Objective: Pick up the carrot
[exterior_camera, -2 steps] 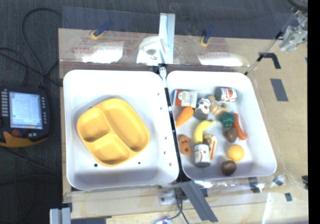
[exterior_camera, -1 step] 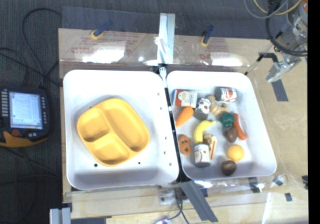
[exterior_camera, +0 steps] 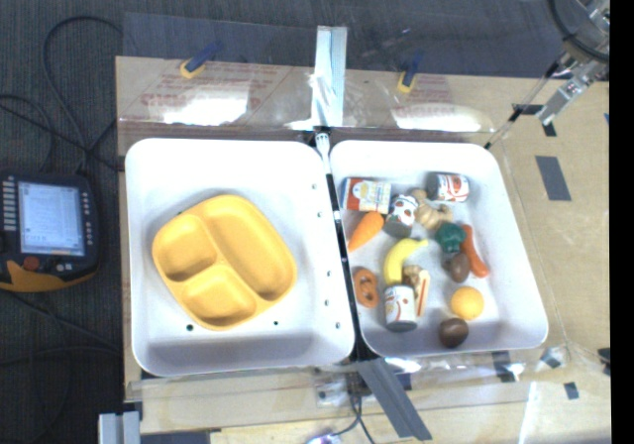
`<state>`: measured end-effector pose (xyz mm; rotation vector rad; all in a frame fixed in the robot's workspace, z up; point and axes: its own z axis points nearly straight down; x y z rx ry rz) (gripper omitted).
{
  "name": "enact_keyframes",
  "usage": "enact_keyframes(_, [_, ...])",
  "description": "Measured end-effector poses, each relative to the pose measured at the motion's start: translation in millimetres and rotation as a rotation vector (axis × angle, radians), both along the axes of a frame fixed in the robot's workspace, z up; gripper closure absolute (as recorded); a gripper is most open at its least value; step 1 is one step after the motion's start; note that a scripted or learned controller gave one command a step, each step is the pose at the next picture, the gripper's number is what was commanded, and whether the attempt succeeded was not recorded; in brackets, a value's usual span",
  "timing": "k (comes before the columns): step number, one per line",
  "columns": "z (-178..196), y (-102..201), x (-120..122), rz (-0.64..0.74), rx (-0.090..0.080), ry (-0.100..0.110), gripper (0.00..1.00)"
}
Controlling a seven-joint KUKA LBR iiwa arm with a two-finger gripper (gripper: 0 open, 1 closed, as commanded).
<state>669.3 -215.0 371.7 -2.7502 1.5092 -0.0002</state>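
Observation:
The carrot (exterior_camera: 365, 229) is an orange toy cone lying in the right bin (exterior_camera: 515, 234), close to its left wall. It sits just below a red-and-white carton (exterior_camera: 369, 195) and left of the banana (exterior_camera: 403, 256). A second orange-red piece with a green top (exterior_camera: 474, 256) lies further right in the same bin. My gripper (exterior_camera: 560, 100) hangs at the top right, past the far right corner of the right bin. It is well away from the carrot and over the bench, not over the bin.
The right bin also holds a can (exterior_camera: 447, 186), a small jar (exterior_camera: 400, 306), an orange ball (exterior_camera: 466, 303), a brown ball (exterior_camera: 453, 332) and several other toy foods. A yellow divided tray (exterior_camera: 224, 259) lies in the left bin (exterior_camera: 149, 174). Cables hang at the top right.

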Motion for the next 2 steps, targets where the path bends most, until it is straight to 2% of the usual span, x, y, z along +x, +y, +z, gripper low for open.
enact_keyframes(1, [117.8, 7.2, -10.7, 0.134, -0.005, -0.010, 1.00])
enact_keyframes(2, [-137.0, 7.6, -53.2, 0.273, 0.007, 0.016, 1.00])
